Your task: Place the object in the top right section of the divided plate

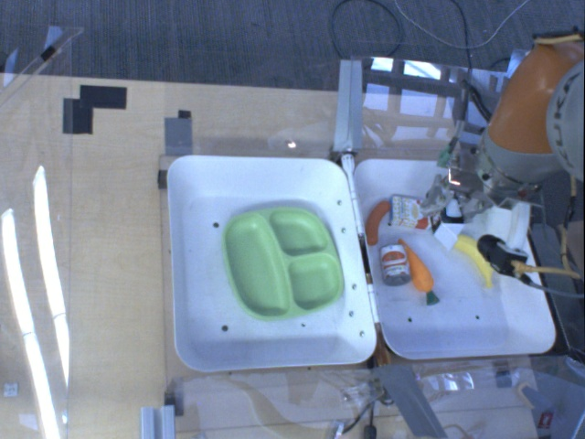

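In the right bin (475,332), the gripper (445,193) is hung low beside a small carton (403,211), presumably for a pick. The jaws' state cannot be told. The green divided plate (283,262) is kept waiting in the left bin (206,337).

Probably a robotics lab: wooden bench (91,273), two white bins (196,337), loose cables (430,7), grey carpet (183,16).

Divided plate (279,262) sits centre of left bin (192,337). Right bin (475,337) holds can (395,263) w/ carrot (420,273) just right; banana (475,256) further right; small carton, approx. (403,211), behind can.
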Controlling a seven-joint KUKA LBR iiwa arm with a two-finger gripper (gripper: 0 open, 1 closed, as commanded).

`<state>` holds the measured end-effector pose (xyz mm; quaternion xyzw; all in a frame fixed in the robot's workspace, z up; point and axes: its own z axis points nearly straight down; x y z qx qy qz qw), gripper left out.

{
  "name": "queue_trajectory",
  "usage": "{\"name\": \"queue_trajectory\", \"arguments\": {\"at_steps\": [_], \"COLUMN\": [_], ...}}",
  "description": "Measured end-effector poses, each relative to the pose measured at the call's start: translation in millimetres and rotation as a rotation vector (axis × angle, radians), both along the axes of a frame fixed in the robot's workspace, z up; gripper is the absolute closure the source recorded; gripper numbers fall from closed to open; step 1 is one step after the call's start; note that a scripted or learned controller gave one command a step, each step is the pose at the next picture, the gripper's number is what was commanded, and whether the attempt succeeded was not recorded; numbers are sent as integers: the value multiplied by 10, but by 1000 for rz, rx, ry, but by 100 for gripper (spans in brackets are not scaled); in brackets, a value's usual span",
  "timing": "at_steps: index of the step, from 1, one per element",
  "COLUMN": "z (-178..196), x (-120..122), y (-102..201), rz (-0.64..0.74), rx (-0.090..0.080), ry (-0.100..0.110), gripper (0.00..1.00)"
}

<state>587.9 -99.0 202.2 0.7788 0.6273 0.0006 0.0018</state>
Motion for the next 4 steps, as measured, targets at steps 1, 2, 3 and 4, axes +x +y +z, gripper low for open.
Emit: {"name": "queue_trajectory", "arguments": {"at_steps": [1,2,3,4], "z": [104,-181,38,40], "x": [18,-84,-354,-353], "y": [12,1299,1748,1745], "rz": [8,-31,71,70], "rx": [-1,3,3,3], "ry": [-4,0,1,0], "gripper": [100,100,100,0]}}
